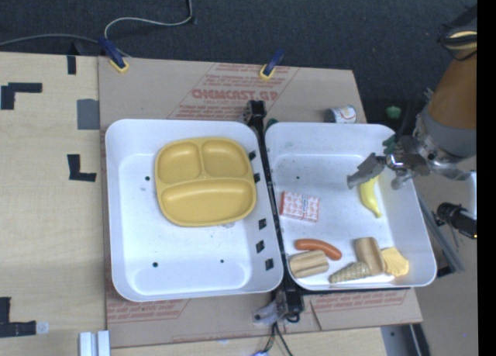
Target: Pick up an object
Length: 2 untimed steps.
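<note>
Landmark: the right bin (341, 136), the white one sitting nearer the arm; every place below is being given against it.
Near rim: a hot dog in a bun (308, 264) is lying just inside the near-left corner, with a loose red sausage (318, 248) lying just behind it.
Near-right corner: a waffle cone (350, 271), a brown bread-like roll (368, 253) and a yellow cheese-like wedge (394, 262) are crowding together, touching or nearly so.
Left of middle: a small red-and-white packet (299, 205) is lying flat on the bin floor, apart from the other food.
Right side: a banana (372, 195), the nearest thing to the claw, is lying lengthwise near the right wall.
Claw (380, 174): it is hovering at the banana's far end with its two fingers spread apart, one pointing left, one right; nothing is sitting between them, so it is released and grasping nothing.
Arm (452, 110): the grey and orange wrist is reaching in over the right rim.
Left neighbour: the left bin (128, 215) is touching the right bin along a black clip strip and is holding a yellow divided plate (206, 179) in its far half.
Beyond the far rim: a small can-like item (342, 115) is lying on the cardboard sheet (225, 91), which is being clipped down by two yellow-and-blue clamps (272, 67).
Underneath: the counter (43, 215) is carrying the cardboard and both bins.
</note>
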Tool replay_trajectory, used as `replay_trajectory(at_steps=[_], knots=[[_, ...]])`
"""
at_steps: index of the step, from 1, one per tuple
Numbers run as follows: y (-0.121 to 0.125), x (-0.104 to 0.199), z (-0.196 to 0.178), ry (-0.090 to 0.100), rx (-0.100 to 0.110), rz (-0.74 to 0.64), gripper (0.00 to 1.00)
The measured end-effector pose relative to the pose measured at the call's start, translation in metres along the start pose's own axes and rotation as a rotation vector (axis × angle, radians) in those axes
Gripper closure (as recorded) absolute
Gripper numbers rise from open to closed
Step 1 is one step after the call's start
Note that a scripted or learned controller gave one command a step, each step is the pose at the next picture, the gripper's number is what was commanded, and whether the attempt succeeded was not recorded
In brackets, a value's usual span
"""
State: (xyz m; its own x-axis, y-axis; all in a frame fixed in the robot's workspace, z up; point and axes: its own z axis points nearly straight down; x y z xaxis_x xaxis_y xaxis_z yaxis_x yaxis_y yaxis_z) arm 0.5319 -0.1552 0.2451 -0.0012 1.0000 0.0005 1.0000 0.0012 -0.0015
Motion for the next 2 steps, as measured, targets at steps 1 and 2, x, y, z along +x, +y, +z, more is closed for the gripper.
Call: replay_trajectory(at_steps=[1,2], knots=[[0.017,-0.068,0.142,0.001,0.002,0.001,0.00],[0.094,-0.068,0.157,-0.002,-0.008,-0.001,0.00]])
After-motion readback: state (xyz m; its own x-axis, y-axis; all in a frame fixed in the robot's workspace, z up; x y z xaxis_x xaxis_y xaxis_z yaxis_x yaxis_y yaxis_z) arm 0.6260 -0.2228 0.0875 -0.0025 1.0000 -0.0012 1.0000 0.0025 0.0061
